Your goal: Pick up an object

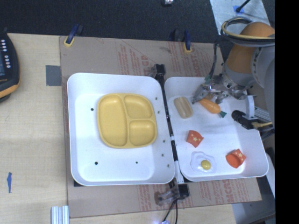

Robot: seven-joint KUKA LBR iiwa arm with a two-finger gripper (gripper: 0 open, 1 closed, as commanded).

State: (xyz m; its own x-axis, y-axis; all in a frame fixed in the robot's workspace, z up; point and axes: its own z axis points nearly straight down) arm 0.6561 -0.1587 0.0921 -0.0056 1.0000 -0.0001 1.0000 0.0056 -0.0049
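You are looking down on two shallow white plastic bins set side by side on a brown cardboard sheet; take the right bin (261, 169) as your landmark. Your grey arm with its orange band (243, 55) reaches in over that bin's far right corner, and its metal claw (209, 93) hangs low over the far part of the bin. You cannot tell how far the claw is open, and nothing can be seen gripped in it.

The orange toy carrot with a green tip (211, 107) lies on the bin floor just beside the claw, on its near side, slanting toward the right wall. Whether it touches the claw is unclear. A tan bread-roll shape (183, 107) lies to the carrot's left. Nearer the bin's middle is a small red cube (195, 137). Along the near wall sit a toy fried egg (202, 163) and a red-orange block (235, 158).

The left bin (84, 167) holds a yellow divided plate (126, 120).
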